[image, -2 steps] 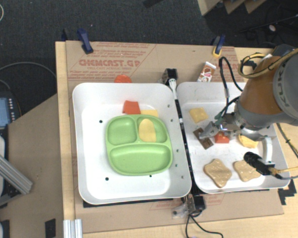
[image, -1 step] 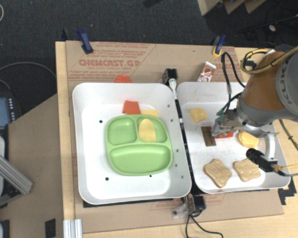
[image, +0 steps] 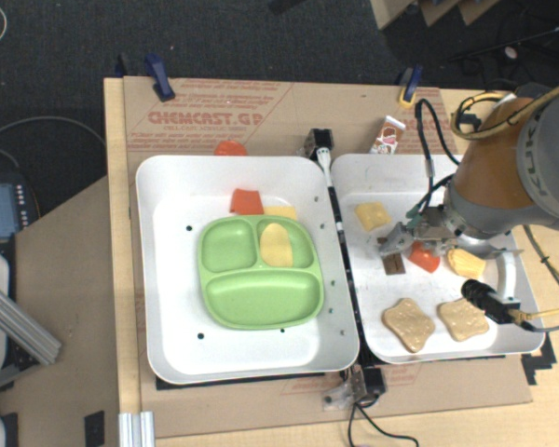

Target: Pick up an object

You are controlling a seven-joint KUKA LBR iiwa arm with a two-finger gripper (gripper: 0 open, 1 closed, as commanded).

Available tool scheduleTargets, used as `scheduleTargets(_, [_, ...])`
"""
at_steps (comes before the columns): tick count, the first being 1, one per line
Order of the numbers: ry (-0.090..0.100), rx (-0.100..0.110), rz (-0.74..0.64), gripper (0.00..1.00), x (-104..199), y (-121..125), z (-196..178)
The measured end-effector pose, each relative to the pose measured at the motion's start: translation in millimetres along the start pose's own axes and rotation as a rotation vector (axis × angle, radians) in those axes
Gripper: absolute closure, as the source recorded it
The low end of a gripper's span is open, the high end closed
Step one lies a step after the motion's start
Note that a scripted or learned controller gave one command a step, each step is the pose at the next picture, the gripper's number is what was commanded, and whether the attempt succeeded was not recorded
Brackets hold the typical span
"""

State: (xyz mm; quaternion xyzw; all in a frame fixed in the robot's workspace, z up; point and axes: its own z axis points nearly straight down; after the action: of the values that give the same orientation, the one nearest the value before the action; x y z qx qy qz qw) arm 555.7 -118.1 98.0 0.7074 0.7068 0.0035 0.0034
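In the right bin point(image: 522, 338), the gripper point(image: 402, 240) hangs low over a small brown block point(image: 394, 264), with a red piece point(image: 425, 260) just beside it; whether the fingers are parted or closed cannot be told. Two toast-shaped pieces point(image: 407, 324) lie nearer the front rim. In the left bin point(image: 168, 343), a green divided plate point(image: 259, 272) carries what looks like a pale yellow piece point(image: 276, 244)

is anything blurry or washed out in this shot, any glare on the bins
Camera view: the white left bin looks bright and slightly washed out, no hard glare spot; the green divided plate is sharp; the gripper is soft and shaded under the grey arm, over the white right bin.
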Motion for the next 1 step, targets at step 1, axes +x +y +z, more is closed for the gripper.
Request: scheduleTargets(1, [-0.001,-0.004,0.001,1.0,-0.1,0.8,-10.4])
